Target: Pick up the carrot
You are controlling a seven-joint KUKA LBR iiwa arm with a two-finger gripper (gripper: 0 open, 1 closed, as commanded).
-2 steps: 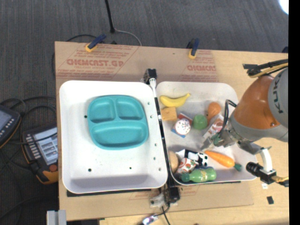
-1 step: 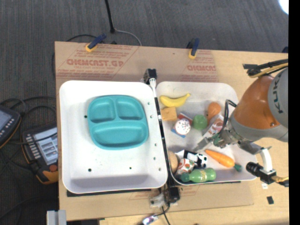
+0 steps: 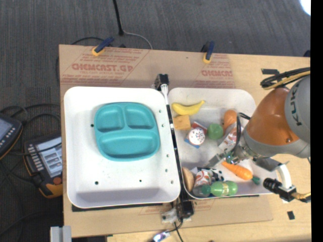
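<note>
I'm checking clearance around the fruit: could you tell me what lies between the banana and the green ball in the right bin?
In the camera view, a tan block lies between the banana and the green ball.

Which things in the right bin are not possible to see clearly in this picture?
- Gripper, camera view: fingers too small and dark against the clutter to judge.
- Carrot: its leafy end is blurred among the toys.
- Orange item: partly covered by the arm.
- Patterned toy at the right bin front: too small to identify.
</note>
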